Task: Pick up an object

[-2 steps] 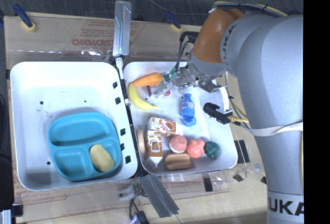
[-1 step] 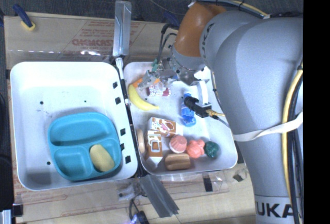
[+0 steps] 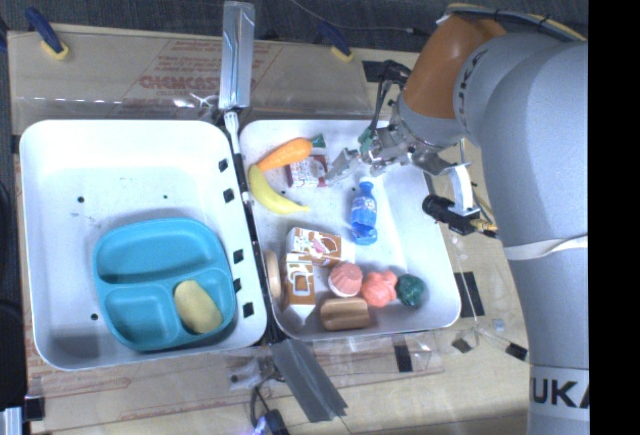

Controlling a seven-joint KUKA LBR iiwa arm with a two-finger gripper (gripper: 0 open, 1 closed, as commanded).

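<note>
The small blue plastic bottle (image 3: 363,212), lying mid right-hand white bin (image 3: 437,253) just below the gripper (image 3: 352,159), looks light, stiff and slippery, best pinched across its body; jaw state I cannot tell.

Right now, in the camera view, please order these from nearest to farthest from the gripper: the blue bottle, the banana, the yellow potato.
Measured from the gripper, at the far end of the right bin:
1. Blue bottle, just below it in the right bin.
2. Banana, at that bin's left wall.
3. Yellow potato, on the blue tray in the left bin.
</note>
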